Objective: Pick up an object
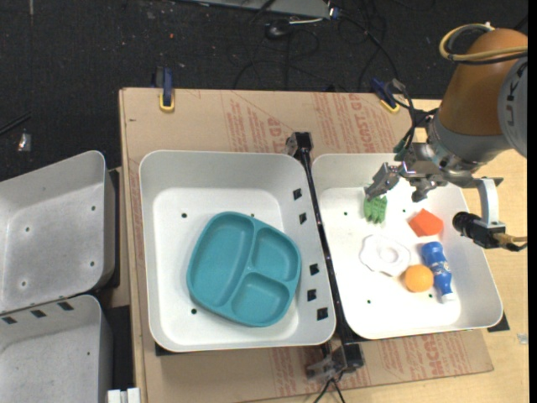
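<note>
The right bin (352, 225) holds a green leafy toy (375, 209), an orange-red block (426, 222), a flat white piece (385, 253), an orange ball (417, 279) and a blue bottle (437, 269). My gripper (397, 186) hangs over the bin's far part, just above and to the right of the green toy. Its two fingers stand apart, open, and nothing is between them. The left fingertip is close over the green toy's top.
A teal divided plate (244, 269) lies in the left bin (159, 225). The black divider (315, 225) runs between the bins. Grey trays (50, 225) sit off the bench at the left. Clamps (166, 89) grip the far board edge.
</note>
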Tool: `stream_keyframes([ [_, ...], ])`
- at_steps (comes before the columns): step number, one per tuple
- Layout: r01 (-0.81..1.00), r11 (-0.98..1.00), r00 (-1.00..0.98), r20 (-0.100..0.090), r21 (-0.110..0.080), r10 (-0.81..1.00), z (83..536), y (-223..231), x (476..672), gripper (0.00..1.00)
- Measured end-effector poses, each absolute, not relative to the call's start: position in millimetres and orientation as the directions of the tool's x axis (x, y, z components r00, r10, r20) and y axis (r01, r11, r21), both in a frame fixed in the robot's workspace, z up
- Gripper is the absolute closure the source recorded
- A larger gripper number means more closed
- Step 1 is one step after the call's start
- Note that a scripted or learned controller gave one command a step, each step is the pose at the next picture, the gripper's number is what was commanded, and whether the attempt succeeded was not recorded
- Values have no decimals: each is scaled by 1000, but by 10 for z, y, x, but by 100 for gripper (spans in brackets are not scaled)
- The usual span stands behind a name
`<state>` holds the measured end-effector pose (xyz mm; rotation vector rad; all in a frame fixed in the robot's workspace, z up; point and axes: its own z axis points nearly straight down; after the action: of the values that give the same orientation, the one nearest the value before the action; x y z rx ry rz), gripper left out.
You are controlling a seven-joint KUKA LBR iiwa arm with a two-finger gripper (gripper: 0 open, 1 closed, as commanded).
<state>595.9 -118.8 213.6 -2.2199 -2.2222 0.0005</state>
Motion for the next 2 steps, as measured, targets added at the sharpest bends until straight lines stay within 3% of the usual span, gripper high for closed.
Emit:
stream_keyframes([
  [2,1000,-1,1,1,-4,1000,960,-1154,5920,0],
])
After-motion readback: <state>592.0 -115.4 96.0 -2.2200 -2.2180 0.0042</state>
